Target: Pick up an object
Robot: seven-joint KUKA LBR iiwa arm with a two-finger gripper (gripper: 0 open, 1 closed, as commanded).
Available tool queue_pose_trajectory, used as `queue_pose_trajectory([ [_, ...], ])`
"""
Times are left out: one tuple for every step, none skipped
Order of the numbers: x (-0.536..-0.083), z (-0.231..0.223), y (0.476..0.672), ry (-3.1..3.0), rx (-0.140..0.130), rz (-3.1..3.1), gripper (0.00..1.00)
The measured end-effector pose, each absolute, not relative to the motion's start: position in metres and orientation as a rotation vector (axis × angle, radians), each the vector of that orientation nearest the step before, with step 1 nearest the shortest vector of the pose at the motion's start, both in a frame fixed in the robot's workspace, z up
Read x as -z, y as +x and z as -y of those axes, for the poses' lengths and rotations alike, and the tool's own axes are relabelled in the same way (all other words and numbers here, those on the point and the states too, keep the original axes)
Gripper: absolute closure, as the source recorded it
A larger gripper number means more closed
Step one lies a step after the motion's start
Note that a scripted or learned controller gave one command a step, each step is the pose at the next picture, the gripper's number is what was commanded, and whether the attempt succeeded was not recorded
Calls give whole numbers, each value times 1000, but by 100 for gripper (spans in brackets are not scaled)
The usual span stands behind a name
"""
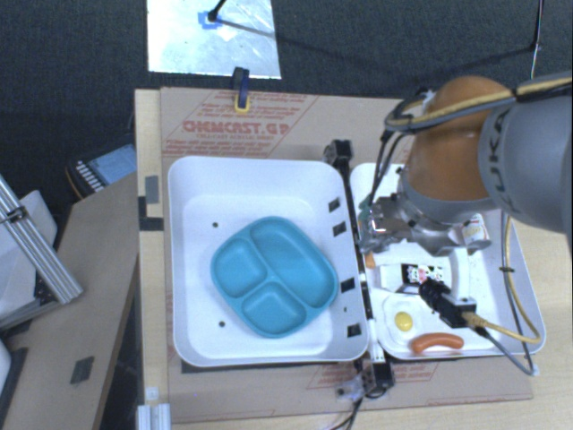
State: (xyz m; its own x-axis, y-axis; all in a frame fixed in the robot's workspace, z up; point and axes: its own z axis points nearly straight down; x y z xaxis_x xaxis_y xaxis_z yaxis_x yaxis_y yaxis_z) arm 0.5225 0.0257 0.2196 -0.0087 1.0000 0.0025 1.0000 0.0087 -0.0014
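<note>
A turquoise plastic plate with three compartments (274, 276) lies in the left shallow white bin (192, 204), well left of the pincer (387, 225). The grey arm's pincer hangs over the right white bin (524, 316); its grip state cannot be told. Below it lie a toy fried egg (403, 317) and an orange sausage (437, 341).

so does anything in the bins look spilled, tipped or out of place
Nothing stands out. The blue divided plate lies flat in the left bin; a toy fried egg and sausage lie in the right bin's near corner, below the arm.
</note>
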Motion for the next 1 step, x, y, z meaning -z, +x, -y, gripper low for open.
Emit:
queue_pose_trajectory([
  [-232, -77, 500, -2208, 3, 2232, 100],
])
